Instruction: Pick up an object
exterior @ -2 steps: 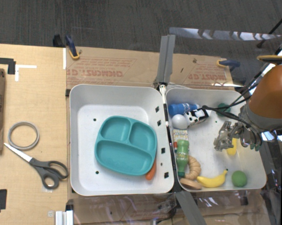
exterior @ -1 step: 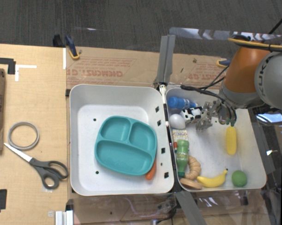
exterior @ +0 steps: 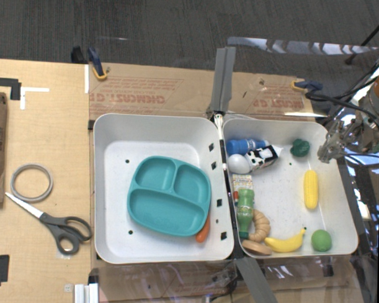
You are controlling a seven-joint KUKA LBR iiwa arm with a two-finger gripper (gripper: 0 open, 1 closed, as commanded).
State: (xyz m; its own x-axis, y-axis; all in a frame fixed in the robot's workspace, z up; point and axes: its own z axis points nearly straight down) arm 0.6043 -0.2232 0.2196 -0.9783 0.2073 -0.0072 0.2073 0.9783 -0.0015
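Claw (exterior: 331,148) at the right bin's (exterior: 337,178) far right rim, above the wall, nothing visibly gripped; spread of it impossible to tell. Nearest candidate, dark green ball (exterior: 300,147), resting in the far right corner, just beside. Corn cob (exterior: 310,188) mid-bin, banana (exterior: 285,241) and lime (exterior: 321,240) along the near edge. Teal plate (exterior: 170,196) in the left bin (exterior: 109,145). Nothing lifted yet; whole pick remaining, by the look of it.

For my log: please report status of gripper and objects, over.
Gripper at right bin upper right edge, nothing seen held. Corn cob, banana untouched. Path clear.
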